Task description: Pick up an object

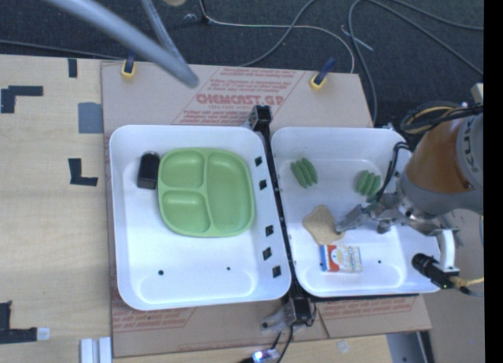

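We're at the approach step: gripper (pixel 343 222) sits low in the right bin (pixel 346 137), tips just right of the tan piece (pixel 318 224), nothing visibly between them; can't tell its state. Next we need to centre over the tan piece, then close.

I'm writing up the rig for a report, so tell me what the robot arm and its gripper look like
The arm is a thick, rounded body, grey with a broad orange band above the wrist. Dark and yellowish cables loop around its upper side. The gripper is grey metal, ending in slim, pointed fingers. A black cylindrical fitting with a white bracket sits on the wrist's lower side.
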### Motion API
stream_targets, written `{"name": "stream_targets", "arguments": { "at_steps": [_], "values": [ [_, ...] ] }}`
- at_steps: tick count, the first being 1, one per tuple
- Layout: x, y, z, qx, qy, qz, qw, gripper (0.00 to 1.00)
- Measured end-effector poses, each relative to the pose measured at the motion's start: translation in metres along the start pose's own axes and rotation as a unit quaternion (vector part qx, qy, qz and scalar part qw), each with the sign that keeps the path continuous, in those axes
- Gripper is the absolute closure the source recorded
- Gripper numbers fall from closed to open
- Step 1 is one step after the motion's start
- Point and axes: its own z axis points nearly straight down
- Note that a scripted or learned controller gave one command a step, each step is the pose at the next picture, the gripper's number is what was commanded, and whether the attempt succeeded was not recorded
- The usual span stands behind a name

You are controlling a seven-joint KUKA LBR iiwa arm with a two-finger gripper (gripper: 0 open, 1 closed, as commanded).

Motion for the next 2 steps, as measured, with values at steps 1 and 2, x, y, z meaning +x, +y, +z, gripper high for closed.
{"name": "stream_targets", "arguments": {
  "at_steps": [1, 2],
  "values": [
    [0.002, 0.001, -0.013, 0.000, 0.002, -0.001, 1.0000, 1.00],
    [-0.001, 0.011, -0.071, -0.002, 0.000, -0.001, 1.0000, 1.00]
  ]
}}
